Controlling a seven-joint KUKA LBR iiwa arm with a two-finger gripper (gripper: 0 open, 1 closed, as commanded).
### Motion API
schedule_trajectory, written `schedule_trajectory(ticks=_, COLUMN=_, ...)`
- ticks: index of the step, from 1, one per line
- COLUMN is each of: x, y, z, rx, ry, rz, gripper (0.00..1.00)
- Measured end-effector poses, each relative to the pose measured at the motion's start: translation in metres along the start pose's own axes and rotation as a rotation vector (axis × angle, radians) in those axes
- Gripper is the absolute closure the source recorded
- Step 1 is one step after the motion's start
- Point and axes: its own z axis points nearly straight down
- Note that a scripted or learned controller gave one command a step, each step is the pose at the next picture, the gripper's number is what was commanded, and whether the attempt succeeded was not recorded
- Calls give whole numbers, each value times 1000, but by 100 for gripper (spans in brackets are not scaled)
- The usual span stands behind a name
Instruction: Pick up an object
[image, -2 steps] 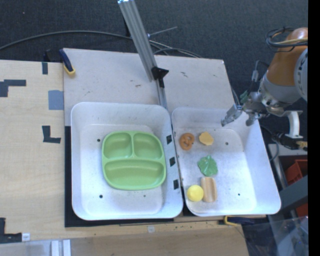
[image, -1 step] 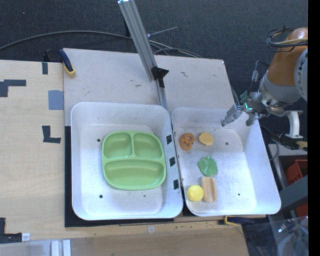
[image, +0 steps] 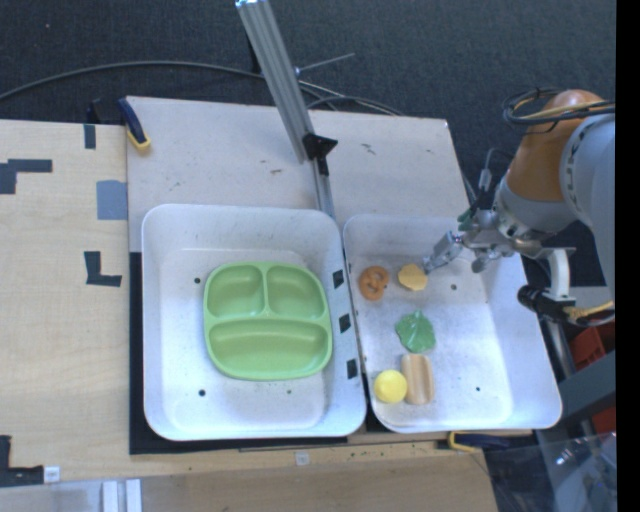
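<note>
Camera view: near the right bin's (image: 520, 400) front edge, a yellow ball (image: 390, 386) touches a hot dog (image: 417, 379). Behind them lies a green leaf (image: 415, 331). Farther back sit an orange piece (image: 374, 282) and a yellow piece (image: 412, 277). The gripper (image: 436, 259) hovers just beside the yellow piece; whether it is open cannot be told.

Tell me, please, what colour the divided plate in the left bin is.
Light green; the divided plate shows clearly in the camera view.
</note>
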Motion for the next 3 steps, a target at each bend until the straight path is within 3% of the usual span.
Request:
schedule_trajectory(ticks=1, x=1, y=2, z=47, rx=-10, ry=1, rz=1, gripper=0)
schedule_trajectory(ticks=2, x=1, y=4, z=33, rx=-15, ry=-2, rz=-2, gripper=100)
schedule_trajectory(ticks=3, x=9, y=11, z=-25, rx=-12, ry=-1, rz=-1, gripper=100)
